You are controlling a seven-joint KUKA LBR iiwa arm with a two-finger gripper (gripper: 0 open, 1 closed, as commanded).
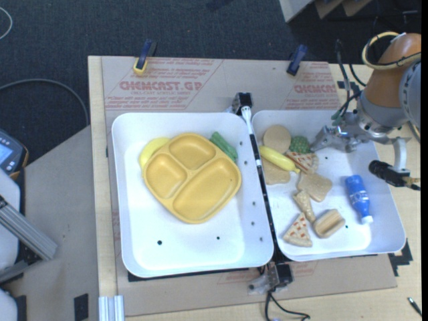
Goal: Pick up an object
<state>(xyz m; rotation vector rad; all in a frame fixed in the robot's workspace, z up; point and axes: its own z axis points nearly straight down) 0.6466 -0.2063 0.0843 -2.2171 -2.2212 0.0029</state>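
At the bottom of the frame, nearest the lens, the front rims of two white bins meet on the counter, one left bin and one right bin. The left bin carries a single yellow divided tray, set flat so its three wells face up. The right bin gathers the candidate objects: one banana, one blue bottle, two pizza slices, one bread roll, all loose and reachable from above. The hand hangs over that bin's upper edge, near a green toy; I cannot tell how its grip is set.
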